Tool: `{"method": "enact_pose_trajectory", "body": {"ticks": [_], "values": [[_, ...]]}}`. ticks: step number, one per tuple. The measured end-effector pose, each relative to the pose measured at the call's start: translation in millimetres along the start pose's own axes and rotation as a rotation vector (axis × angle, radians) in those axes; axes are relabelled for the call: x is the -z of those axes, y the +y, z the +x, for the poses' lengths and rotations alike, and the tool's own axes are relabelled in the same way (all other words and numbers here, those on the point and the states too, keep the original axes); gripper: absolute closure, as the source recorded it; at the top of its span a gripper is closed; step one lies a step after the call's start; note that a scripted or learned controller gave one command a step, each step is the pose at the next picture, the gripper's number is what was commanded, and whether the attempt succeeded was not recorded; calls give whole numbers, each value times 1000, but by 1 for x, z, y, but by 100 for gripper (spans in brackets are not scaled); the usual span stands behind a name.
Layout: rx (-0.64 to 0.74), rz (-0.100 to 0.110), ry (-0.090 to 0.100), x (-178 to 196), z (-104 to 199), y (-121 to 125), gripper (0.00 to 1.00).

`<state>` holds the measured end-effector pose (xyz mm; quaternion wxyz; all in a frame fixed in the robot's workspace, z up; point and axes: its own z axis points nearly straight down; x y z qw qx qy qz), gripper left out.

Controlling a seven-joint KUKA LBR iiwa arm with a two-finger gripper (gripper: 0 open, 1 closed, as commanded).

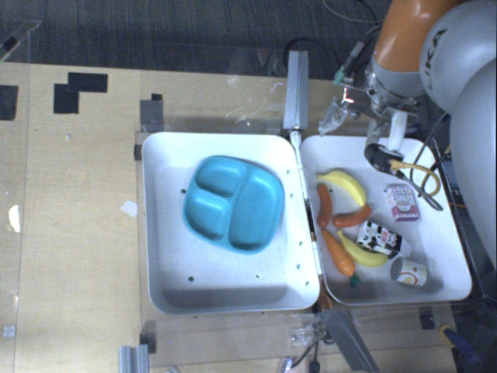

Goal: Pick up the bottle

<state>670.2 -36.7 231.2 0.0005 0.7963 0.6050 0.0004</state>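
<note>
Camera view, from my remote desk: the cow-patterned bottle (380, 238) lies in the right bin (458, 286), touching the nearer of 2 bananas (365, 255). Farther back, the gripper (342, 113) hangs over the bin's far rim; whether it is apart or closed I cannot tell.

Tool (336, 120) too blurred to read; arm (458, 53) cut off at top and right edges.

left bin (167, 274): margins free around blue tray (233, 202) | right bin (452, 274): crowded
</note>
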Motion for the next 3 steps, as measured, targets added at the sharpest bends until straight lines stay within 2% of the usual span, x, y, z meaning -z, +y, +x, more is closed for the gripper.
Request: {"method": "enact_pose_trajectory", "body": {"ticks": [1,2,3], "values": [[12,2,0,-124,-55,14,0],[-31,-2,1,-47,-25,7,0],[7,1,0,-49,-17,4,0]]}}
